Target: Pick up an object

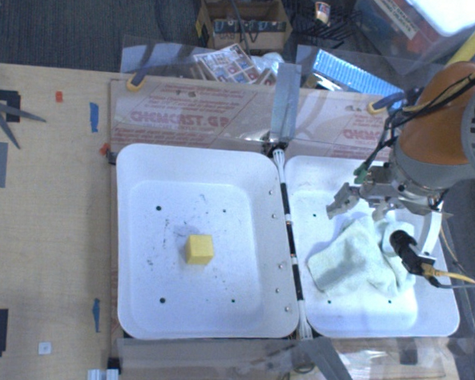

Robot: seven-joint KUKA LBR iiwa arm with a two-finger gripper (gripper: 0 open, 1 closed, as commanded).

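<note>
- Starting at the left edge of the table (42,237), the wooden surface carries only scraps of tape and dark brackets, nothing that belongs to the task.
- Next comes the left bin (142,179), shallow and white, with dark specks on its floor. A small yellow cube (199,249) sits alone near the middle of that floor, well apart from every wall, flat on one face with crisp edges. It looks firm and easy to pinch.
- The two bins meet at a dark seam down the middle of the table.
- The right bin (318,182) holds a crumpled white cloth (352,260), lying from the centre toward the near right corner. It is soft, bunched and folded on itself, and nearly the same white as the bin.
- The pincer (377,200) hangs over the far half of the right bin, just above the cloth's far edge, below the grey arm (441,133) with its orange band. I cannot tell how its grasping parts stand, and nothing is visibly caught in it.
- Judged from this, the pick is not yet done: both objects rest in their bins. What remains is to descend, take hold and lift, with the cloth the likelier target.
</note>
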